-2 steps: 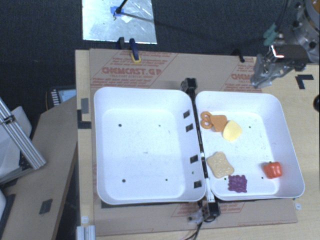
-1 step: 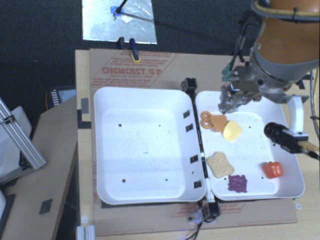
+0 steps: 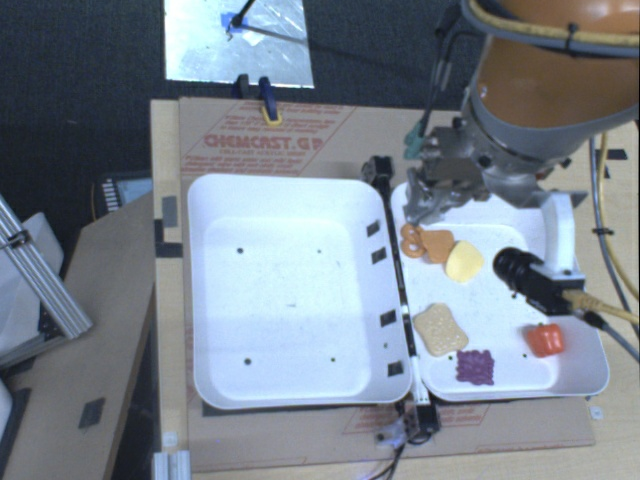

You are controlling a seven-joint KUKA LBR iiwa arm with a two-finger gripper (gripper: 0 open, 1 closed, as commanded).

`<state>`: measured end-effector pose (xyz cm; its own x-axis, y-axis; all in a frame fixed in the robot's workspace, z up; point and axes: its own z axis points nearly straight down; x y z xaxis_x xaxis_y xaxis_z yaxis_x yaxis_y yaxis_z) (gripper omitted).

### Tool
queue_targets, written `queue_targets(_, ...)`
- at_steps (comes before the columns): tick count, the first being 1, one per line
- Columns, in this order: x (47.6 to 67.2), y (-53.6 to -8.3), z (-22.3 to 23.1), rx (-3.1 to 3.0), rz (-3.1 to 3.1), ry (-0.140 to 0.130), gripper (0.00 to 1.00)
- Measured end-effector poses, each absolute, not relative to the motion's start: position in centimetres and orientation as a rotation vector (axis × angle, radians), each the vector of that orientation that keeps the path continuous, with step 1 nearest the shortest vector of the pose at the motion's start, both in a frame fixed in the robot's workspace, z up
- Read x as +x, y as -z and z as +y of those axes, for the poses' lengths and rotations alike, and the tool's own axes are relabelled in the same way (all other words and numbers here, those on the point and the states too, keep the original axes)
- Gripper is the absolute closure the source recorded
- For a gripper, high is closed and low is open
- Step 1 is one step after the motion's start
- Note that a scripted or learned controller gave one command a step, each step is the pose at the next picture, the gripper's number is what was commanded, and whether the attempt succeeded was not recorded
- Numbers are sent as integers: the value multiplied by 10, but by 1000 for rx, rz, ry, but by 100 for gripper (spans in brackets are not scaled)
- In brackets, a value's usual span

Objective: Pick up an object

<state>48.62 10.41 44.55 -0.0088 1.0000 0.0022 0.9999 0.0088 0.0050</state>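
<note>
The right bin (image 3: pixel 585 373) holds several small toy foods. An orange pretzel-like piece (image 3: pixel 425 243) lies near its left wall, with a pale yellow round piece (image 3: pixel 464 262) beside it. A tan toast slice (image 3: pixel 441 329) and a purple grape cluster (image 3: pixel 476 367) lie toward the front, and a red-orange pepper (image 3: pixel 544 340) sits at the front right. My gripper (image 3: pixel 428 205) hangs over the back left of this bin, just above the orange piece. The wrist body hides how its fingers stand.
The left bin (image 3: pixel 215 268) lies beside the right one, split by a black clipped divider (image 3: pixel 395 288). A black cylindrical part (image 3: pixel 530 276) of the arm juts over the right bin. Cardboard (image 3: pixel 270 138) underlies both bins, and cables hang at the right.
</note>
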Motion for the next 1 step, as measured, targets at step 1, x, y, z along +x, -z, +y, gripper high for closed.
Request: queue_targets(1, 542, -405, 195, 2210, 2233, -5, 100)
